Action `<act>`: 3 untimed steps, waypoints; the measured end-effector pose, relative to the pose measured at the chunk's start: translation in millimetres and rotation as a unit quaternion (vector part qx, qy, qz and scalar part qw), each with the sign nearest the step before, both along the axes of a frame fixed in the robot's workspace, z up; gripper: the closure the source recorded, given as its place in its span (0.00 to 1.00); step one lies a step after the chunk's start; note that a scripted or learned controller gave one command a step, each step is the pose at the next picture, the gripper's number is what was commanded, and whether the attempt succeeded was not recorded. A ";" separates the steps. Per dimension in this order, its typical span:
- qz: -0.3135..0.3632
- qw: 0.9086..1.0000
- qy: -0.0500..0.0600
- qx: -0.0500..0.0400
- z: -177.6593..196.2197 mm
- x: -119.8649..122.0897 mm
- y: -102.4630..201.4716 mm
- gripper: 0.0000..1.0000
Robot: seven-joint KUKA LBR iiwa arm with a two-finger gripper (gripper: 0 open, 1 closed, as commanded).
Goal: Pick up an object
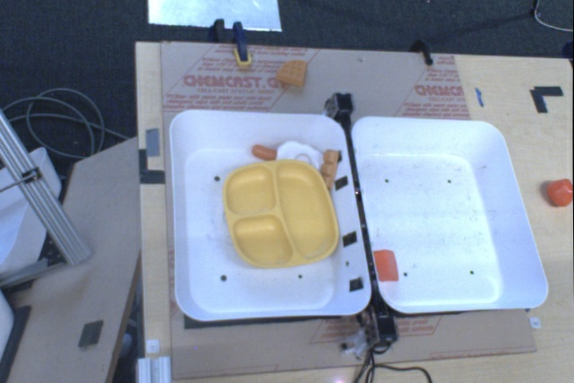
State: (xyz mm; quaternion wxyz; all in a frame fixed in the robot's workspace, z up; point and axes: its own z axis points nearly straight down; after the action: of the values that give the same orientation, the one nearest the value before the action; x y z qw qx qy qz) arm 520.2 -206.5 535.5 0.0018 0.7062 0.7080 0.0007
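A yellow three-compartment plate (279,213) lies in the left bin (202,282). Behind it an orange sausage-shaped piece (264,152), a white object (298,152) and a small tan piece (330,166) lie against the plate's far edge. An orange-red block (385,265) rests in the right bin (502,220), at its near left corner.
A tan waffle-like piece (291,73) lies on the board behind the left bin. An orange object (560,192) sits on the bench right of the right bin. Black clips (339,104) hold the seam between the bins. Cables (54,130) and a metal frame (40,193) stand at the left.
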 end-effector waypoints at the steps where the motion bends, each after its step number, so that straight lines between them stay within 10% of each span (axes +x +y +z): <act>1: 0.000 1.000 0.000 0.000 0.0 0.0 0.0 0.00; 3: 0.000 1.000 0.000 0.000 0.0 0.0 0.0 0.00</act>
State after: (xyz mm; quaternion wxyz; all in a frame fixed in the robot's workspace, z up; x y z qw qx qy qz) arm 520.2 -206.5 535.5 0.0018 0.7062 0.7080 0.0007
